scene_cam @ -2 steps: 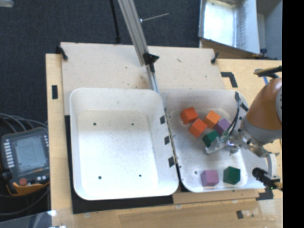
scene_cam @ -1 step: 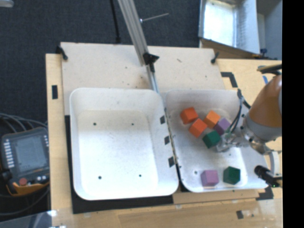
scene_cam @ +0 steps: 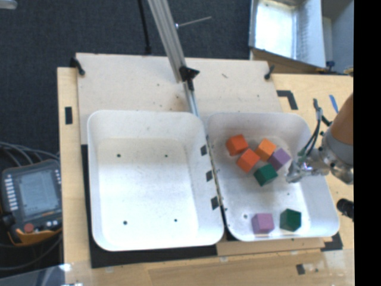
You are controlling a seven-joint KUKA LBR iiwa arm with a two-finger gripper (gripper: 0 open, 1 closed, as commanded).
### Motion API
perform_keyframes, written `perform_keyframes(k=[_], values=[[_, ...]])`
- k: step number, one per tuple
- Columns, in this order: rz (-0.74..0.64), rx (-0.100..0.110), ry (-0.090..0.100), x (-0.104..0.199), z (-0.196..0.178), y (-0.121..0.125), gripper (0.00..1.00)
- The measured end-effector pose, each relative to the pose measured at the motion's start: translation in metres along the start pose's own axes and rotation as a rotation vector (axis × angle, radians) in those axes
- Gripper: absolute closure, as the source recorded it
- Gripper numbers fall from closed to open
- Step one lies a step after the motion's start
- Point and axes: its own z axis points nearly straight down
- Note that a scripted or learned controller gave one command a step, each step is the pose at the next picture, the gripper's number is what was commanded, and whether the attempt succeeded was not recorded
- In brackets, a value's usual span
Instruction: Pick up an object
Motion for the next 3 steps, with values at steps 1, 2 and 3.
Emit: perform_keyframes(k=[1, 2, 3], values=[[-0.004, 0.0, 0.0, -0.004, -0.056, -0.008, 1.0], [-0.009, 0.004, 0.002, -0.005, -0.064, -0.007, 1.0], [-0.017, 0.005, 0.005, 0.053, -0.072, -0.011, 1.0]])
